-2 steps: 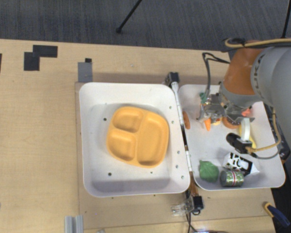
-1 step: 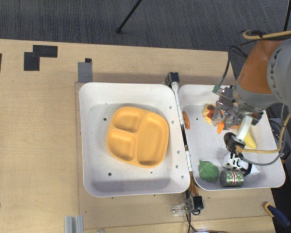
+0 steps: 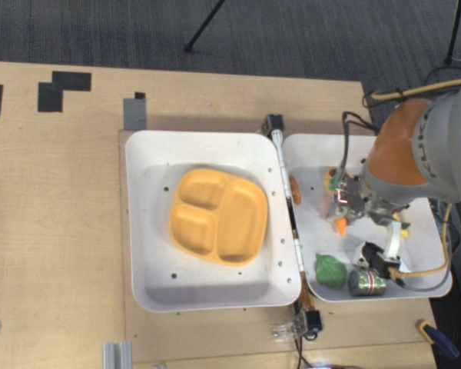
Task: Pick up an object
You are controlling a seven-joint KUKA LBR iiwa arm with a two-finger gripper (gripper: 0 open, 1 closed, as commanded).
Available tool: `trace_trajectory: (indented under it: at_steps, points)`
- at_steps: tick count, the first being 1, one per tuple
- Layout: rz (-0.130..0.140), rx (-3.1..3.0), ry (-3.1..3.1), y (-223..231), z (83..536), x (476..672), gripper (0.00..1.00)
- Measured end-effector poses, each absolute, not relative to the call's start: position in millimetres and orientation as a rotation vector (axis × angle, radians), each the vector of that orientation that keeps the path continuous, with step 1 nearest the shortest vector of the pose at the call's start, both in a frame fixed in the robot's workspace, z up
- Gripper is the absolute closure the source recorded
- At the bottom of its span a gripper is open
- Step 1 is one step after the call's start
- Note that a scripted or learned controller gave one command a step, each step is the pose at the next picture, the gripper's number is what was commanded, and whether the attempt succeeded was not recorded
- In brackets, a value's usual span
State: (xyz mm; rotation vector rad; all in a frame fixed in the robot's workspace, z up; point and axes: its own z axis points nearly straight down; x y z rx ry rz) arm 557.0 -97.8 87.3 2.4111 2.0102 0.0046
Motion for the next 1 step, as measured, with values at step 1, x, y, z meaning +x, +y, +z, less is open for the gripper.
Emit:
trace_trajectory:
  at_steps: [1]
  points:
    - [0.004,2.558,1.822,-52.0,184.9,539.7,1.00]
